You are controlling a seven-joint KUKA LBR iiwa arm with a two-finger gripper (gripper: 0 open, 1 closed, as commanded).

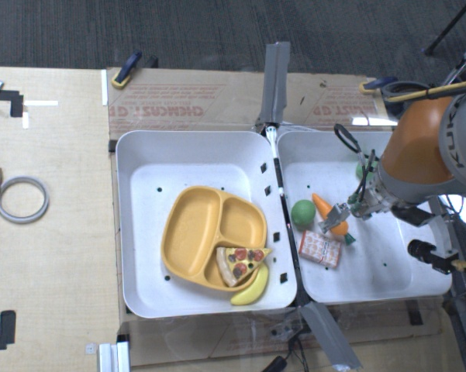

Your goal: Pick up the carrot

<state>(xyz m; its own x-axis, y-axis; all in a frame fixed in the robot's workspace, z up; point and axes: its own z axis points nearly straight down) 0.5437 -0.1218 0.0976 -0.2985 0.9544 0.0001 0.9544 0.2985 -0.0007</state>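
Note:
The orange carrot with its green top lies slantwise in the right bin, near that bin's left side. My gripper reaches in from the right and is down over the carrot's middle, hiding part of it. The arm's orange band sits above and to the right. Whether the carrot is gripped or just touched cannot be made out.
A green ball rests just left of the carrot, and a red and white packet lies just below it. The left bin holds a yellow divided plate with a pizza slice and a banana.

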